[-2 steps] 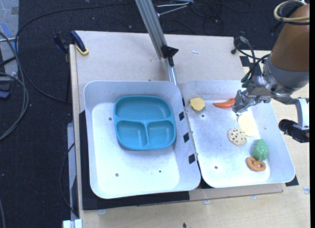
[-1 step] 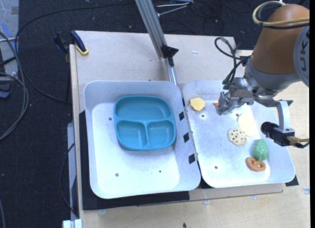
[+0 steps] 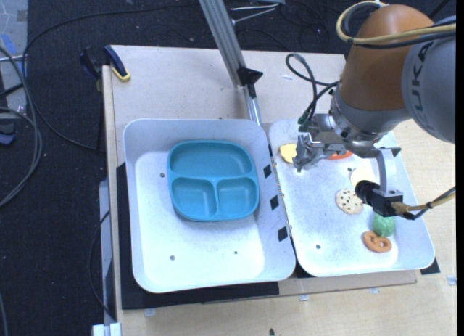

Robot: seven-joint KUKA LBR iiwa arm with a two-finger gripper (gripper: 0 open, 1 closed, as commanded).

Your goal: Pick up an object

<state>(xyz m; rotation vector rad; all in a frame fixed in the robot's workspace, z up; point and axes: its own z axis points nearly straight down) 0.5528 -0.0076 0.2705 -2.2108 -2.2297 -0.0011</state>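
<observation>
The only lettering that can be read is on the grey arm [image 3: 435, 73] at the right edge: large dark letters "UK", cut off by the frame. Nothing else carries legible text.

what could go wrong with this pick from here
1. The hand hangs over the right bin beside a yellow piece near the bin's wall; a close there could nudge the piece against the wall and miss it.
2. The cookie, green piece and pretzel lie close together, so reaching for one may knock another.
</observation>
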